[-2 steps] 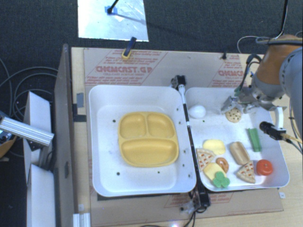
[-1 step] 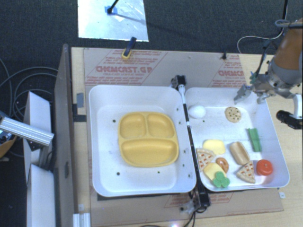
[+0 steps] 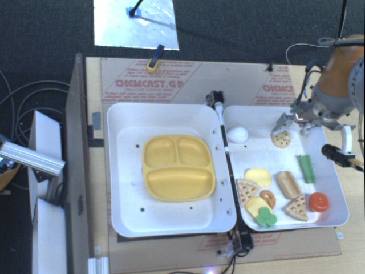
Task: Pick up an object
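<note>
Your cookie (image 3: 280, 138) lies near the back of the right bin (image 3: 336, 213), apart from the other toy food. The hand (image 3: 295, 121) hangs just above it, fingers spread apart, nothing between them. You look set to grab, so next go down around the cookie and squeeze. The arm (image 3: 339, 73) is cut off at the side, and the fingertips are blurry.

1. A yellow divided plate (image 3: 178, 167) is seen lying in the left bin (image 3: 122, 153).
2. A silver sheet (image 3: 136, 15) is laid beyond the counter (image 3: 188, 79).
3. Cables (image 3: 23, 104) are coiled at the left.
</note>
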Available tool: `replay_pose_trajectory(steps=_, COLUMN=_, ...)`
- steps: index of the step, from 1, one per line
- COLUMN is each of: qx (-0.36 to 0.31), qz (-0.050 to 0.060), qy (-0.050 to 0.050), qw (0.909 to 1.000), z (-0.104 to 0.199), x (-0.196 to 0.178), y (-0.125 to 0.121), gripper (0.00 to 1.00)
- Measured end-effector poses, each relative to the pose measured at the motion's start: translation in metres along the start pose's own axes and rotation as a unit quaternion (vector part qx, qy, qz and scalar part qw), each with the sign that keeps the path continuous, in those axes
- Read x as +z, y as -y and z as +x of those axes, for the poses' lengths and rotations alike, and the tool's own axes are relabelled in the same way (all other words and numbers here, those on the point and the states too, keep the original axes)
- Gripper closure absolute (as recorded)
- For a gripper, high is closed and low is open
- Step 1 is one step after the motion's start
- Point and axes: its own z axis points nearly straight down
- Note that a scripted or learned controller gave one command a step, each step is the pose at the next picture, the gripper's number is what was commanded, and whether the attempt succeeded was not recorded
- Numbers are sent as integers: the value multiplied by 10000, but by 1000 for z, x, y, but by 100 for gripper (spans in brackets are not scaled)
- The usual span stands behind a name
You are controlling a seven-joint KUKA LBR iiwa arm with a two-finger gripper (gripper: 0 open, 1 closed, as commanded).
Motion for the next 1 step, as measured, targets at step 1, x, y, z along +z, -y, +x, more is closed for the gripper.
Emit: replay_pose_trajectory(steps=1, qx=-11, qz=-29, qy=22, qw=10000, z=24, x=39, y=-11, gripper=0)
